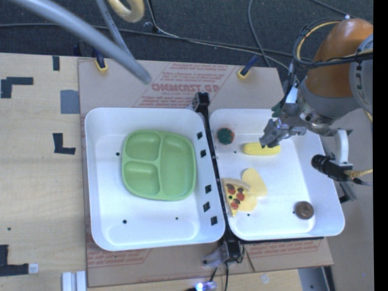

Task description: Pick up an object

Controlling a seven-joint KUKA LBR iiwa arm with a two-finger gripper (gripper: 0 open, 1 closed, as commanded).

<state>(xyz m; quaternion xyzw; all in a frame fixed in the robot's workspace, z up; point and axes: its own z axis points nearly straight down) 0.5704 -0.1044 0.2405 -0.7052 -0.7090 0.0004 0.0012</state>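
Hovering low over the far half of the right bin (pixel 327 220), gripper (pixel 271 139) poised at the right end of the yellow banana (pixel 262 150), near the green ball (pixel 225 136) by the bin's inner wall. Approach step judged in hand; finger opening not discernible, nothing seen held. Next move likely calling for a straight descent to straddle the banana before closing.

I saw two white bins (pixel 97 180). The tray (pixel 159 165) was pale green. The ball (pixel 225 136) was dark green, the banana (pixel 262 150) yellow, the pizza slice (pixel 237 196) yellow with red spots, and the disc (pixel 304 210) brown. The arm (pixel 339 53) wore orange above grey.
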